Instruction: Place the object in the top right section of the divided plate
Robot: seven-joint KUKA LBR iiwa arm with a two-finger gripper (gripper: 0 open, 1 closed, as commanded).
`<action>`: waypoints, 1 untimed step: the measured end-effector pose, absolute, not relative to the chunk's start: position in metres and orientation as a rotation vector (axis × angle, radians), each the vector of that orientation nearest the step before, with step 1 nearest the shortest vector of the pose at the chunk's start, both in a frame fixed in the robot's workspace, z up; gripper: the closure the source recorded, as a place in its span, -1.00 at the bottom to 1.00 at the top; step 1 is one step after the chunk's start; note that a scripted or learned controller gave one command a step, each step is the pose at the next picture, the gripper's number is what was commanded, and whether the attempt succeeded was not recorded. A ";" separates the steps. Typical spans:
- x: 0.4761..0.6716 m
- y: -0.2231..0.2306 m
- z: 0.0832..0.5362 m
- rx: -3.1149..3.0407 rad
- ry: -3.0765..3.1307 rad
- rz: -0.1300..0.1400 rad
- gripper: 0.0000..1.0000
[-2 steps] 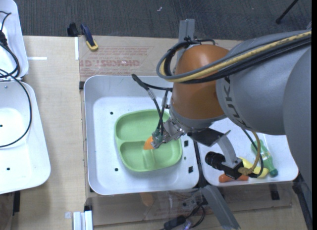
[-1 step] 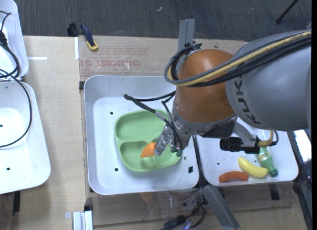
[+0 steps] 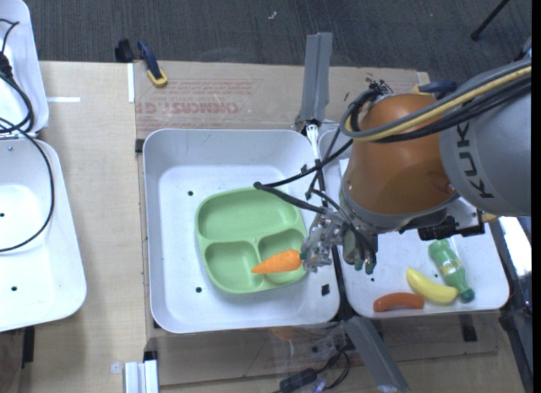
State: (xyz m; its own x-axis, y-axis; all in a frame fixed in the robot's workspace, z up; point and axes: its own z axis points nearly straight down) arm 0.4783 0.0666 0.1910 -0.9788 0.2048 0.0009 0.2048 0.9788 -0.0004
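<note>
The green divided plate (image 3: 245, 235) sits in the left bin (image 3: 161, 214), with the carrot (image 3: 277, 262) lying in its near right section, tip over the rim. Just beside it hangs the gripper (image 3: 319, 252) (whether it grips the carrot I cannot tell). Right bin (image 3: 499, 290): sausage (image 3: 398, 302), banana (image 3: 431, 286), bottle (image 3: 450, 269). A loose carrot may roll off the rim.

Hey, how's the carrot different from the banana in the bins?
The carrot is orange and tapered; the banana is yellow and curved. The carrot lies on the green divided plate in the left bin; the banana lies on the right bin's floor. Both are small toy foods lying flat.
</note>
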 end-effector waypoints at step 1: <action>0.478 0.113 0.180 -0.092 -3.139 0.000 1.00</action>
